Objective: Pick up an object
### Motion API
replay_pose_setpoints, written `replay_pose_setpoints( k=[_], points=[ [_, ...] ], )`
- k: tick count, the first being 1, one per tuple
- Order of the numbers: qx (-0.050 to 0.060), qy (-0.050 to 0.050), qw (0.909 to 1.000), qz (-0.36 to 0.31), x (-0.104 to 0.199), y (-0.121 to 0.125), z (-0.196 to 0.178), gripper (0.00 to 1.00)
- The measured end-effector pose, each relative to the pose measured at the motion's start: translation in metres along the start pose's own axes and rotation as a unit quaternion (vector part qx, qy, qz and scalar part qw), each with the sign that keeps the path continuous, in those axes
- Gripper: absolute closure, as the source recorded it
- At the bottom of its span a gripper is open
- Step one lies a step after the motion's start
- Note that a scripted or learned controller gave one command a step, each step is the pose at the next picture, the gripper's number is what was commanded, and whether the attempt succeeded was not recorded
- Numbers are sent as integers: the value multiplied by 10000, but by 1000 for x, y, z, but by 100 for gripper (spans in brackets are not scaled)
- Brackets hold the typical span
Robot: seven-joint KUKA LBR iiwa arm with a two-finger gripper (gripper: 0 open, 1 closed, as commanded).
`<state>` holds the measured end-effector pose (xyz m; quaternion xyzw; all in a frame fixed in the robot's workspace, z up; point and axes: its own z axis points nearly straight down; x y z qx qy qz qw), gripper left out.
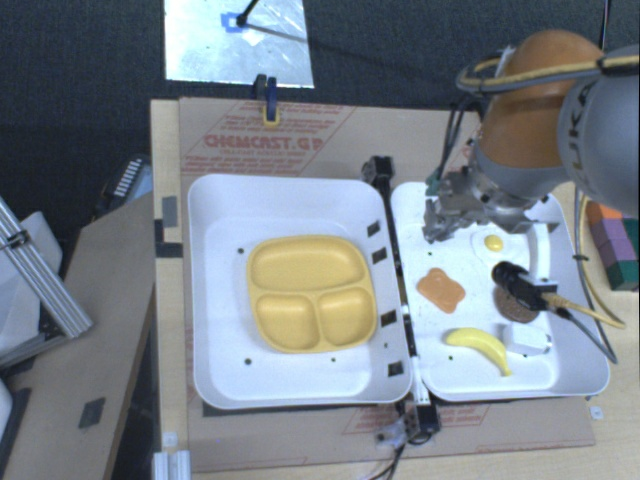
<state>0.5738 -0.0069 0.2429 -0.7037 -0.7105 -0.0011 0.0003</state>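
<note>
The right bin (570,368) holds an orange waffle-shaped piece (440,289), a yellow banana (479,348), a fried egg toy (492,242), a dark brown round object (515,293) and a small white block (528,341). My gripper (440,226) hangs over the back left part of this bin, just above and behind the orange piece. Nothing is visible between its tips.
The left bin (215,358) holds a yellow divided plate (308,293). Black clips (380,170) join the two bins along the middle wall. Cables trail over the right bin's right side. Coloured blocks (615,248) sit outside at the far right.
</note>
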Motion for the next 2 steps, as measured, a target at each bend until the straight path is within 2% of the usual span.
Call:
replay_pose_setpoints(
  k=[1, 2],
  points=[
    [1, 2, 10000, -2, 49, -15, -6, 100],
    [8, 2, 10000, -4, 108, -21, 8, 100]
  ],
)
